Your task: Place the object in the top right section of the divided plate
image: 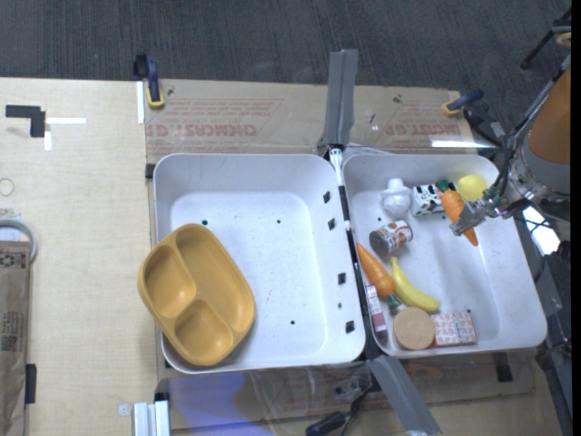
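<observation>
Jaw state cannot be told: the gripper point(478, 211) is seen as a dark cluster at the upper right of the right bin point(495, 284), and its tip is overlapped by an orange object point(457, 214). The orange object is slim and tilted, with its lower tip pointing down-right. Whether it is clamped or just lying beside the gripper cannot be judged.

A yellow round item point(472, 187) is seen just above the gripper. A small black-and-white piece point(427, 194) is placed left of the orange object, and a white lump point(395, 197) is placed further left. A can point(391, 238) is lying on its side below the lump. A carrot point(375, 272) and a banana point(414, 288) are found lower down, touching or nearly so. A tan disc point(414, 329) and a pink packet point(452, 328) are set along the bottom wall.

The arm point(551, 130), with its orange band, is seen entering at the right edge.

The divided plate point(221, 282), tan-yellow with three sections, is placed in the lower left corner of the left bin point(281, 234), well apart from the gripper. Its left edge is overhanging the bin rim. Nothing is seen lying in its sections.

Both bins are set on a cardboard sheet point(245, 116) on the bench point(73, 234).
</observation>
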Robot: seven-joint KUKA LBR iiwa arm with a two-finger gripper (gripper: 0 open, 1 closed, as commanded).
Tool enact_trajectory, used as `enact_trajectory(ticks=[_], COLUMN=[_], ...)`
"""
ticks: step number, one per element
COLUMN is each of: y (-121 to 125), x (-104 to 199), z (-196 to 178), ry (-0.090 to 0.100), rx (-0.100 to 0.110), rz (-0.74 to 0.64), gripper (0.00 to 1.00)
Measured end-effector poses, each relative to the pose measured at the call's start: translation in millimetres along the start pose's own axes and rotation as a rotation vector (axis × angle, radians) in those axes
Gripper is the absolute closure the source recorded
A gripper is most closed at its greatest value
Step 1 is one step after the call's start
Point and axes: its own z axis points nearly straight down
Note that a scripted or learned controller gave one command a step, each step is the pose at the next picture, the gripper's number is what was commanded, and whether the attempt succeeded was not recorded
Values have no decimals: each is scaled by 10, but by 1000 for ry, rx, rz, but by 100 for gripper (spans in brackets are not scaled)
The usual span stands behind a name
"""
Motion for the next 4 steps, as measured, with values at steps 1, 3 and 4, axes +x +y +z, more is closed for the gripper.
enact_trajectory(ticks=[1, 3, 4], y=[-521, -406, -202], x=[-419, -148, -533], z=[-409, -484, -270], ry=[-1, 0, -1], rx=[2, 0, -2], rz=[606, -149, -642], gripper=[100, 0, 0])
